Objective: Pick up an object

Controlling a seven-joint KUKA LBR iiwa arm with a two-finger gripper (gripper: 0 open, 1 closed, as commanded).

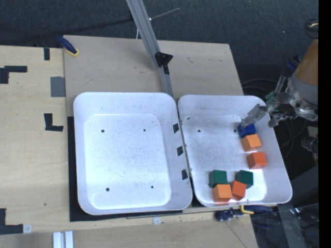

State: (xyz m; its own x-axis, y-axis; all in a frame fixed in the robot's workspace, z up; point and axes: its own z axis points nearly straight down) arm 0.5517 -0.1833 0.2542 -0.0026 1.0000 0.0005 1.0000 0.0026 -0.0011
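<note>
The right white bin (207,138) holds several small blocks. A blue block (248,129) lies near its right wall, with an orange block (251,142) just below it and a red-orange block (257,160) further down. My gripper (258,119) reaches in from the right at the bin's upper right corner. It is open, one grey finger (251,115) slanting down to just above the blue block. Nothing sits between its fingers.
Two green blocks (218,177) (244,178), an orange block (223,192) and a red-orange block (238,189) cluster at the right bin's front. The left white bin (83,138) stands beside it. A grey metal pole (147,30) slants across the back.
</note>
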